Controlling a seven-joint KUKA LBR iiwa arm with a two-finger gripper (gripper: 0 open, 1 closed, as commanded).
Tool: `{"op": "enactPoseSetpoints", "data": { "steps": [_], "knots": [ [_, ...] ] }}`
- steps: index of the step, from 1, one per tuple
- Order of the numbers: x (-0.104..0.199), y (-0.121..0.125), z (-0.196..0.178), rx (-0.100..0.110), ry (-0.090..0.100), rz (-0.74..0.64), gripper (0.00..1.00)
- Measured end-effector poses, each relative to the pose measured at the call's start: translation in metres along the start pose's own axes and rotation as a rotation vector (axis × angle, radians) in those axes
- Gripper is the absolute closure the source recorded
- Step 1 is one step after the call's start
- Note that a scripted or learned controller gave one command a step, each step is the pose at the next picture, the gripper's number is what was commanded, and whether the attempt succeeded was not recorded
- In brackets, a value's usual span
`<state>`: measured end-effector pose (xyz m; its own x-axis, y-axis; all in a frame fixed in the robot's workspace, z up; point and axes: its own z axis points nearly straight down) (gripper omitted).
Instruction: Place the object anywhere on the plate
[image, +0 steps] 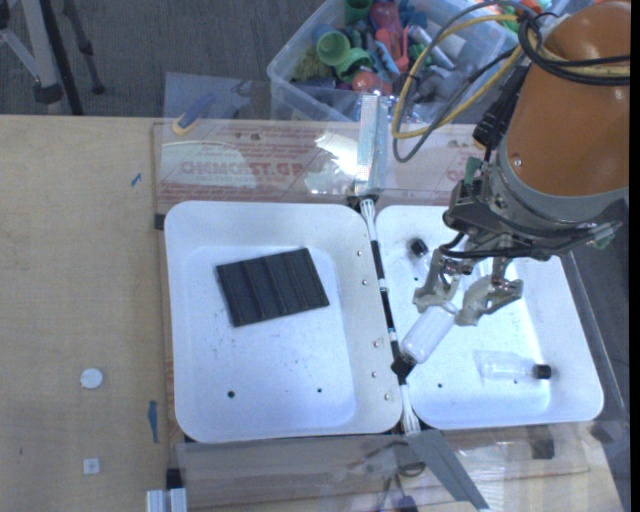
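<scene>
Hovering low over the right bin (580, 400), the claw (455, 305) is standing with its two fingers (433, 290) spread apart, so I am reading it as open and not clamping anything. The white tube (425, 337) is lying slantwise on the floor of that bin, its dark-capped lower end resting close to the divider between the bins and its upper end sitting just under the gap between the fingertips. Whether the tips are touching the tube is too close to tell.

The dark ribbed plate (272, 286) is lying flat in the left bin (190, 330), well apart from the tube, and nothing is resting on it. A clear tube (510, 368) with a black tip is lying nearer the front of the right bin, and a small black piece (418, 246) is sitting near its back.

Judging from this, the pick-up step is in hand: the arm (590, 100) is lining the claw up on the white tube, and the carry to the plate is not yet begun. The next move is calling for the fingers to settle either side of the tube's upper part and close firmly. A grip this far from the middle is risking the tube tipping or slipping out on the lift, and the tube is then needing to clear the divider on its way to the plate.
</scene>
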<state>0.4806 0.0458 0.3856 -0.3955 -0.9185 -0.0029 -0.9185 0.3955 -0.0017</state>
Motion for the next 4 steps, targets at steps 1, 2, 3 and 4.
{"op": "enactPoseSetpoints", "data": {
  "steps": [1, 2, 3, 4],
  "knots": [
    [-0.04, 0.017, -0.026, 0.004, -0.004, -0.213, 1.0],
    [-0.109, 0.038, -0.05, 0.004, -0.006, 0.311, 1.0],
    [-0.067, 0.002, -0.05, 0.004, -0.005, 0.6, 1.0],
    [-0.094, 0.019, -0.05, 0.003, -0.005, 0.515, 1.0]
  ]
}}
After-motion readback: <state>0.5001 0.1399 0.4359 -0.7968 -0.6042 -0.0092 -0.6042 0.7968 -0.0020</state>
